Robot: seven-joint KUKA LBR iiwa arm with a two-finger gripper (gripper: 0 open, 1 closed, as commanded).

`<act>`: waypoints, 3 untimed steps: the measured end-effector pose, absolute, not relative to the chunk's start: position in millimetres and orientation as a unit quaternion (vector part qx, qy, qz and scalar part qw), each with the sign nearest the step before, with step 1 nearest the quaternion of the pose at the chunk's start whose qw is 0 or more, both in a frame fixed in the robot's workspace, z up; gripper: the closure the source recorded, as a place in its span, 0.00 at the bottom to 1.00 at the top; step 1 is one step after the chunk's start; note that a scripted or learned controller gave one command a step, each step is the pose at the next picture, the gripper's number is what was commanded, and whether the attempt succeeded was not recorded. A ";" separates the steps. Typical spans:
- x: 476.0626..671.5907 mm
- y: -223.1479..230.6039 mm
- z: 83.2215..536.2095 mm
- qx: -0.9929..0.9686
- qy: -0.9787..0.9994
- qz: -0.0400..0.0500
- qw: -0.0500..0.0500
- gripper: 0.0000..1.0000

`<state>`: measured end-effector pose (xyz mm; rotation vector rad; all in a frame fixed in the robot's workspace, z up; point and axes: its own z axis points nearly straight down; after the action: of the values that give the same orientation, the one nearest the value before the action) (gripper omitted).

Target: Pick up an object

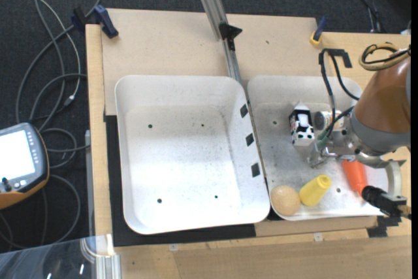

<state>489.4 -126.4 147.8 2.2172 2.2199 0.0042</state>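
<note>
At the right edge of the surface point(163, 42), the grey arm with its orange band point(385, 108) reaches in over the right-hand shallow white bin point(274, 91), its wrist bent down toward the bin's middle. The two-finger gripper point(318, 152) sits low over the bin floor, just beside the small black-and-white toy figure point(301, 125). Whether the fingers are spread or closed cannot be told, since the metal parts there are too small and cluttered to read, and nothing can be seen between them.

The right-hand bin holds four things. The black-and-white toy figure lies near the bin's centre, toward its far side. A yellow plastic bottle-shaped piece point(314, 190) lies tilted by the near rim, touching or almost touching a round tan ball point(285, 199) in the bin's near left corner. An orange carrot-like stick point(354, 176) lies under the wrist toward the bin's right side.

The left-hand shallow white bin point(130, 101) shows a speckled floor with a few dark dots.
</note>
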 end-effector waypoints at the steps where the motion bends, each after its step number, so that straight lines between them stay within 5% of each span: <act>1: 489.3 -134.0 194.2 0.707 0.708 0.002 0.003 1.00; 2: 490.8 -134.0 225.2 0.706 0.708 0.001 0.002 1.00; 3: 516.3 -85.8 235.3 0.705 0.710 0.002 0.001 1.00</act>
<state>516.3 -85.8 235.3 2.2126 2.2283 0.0051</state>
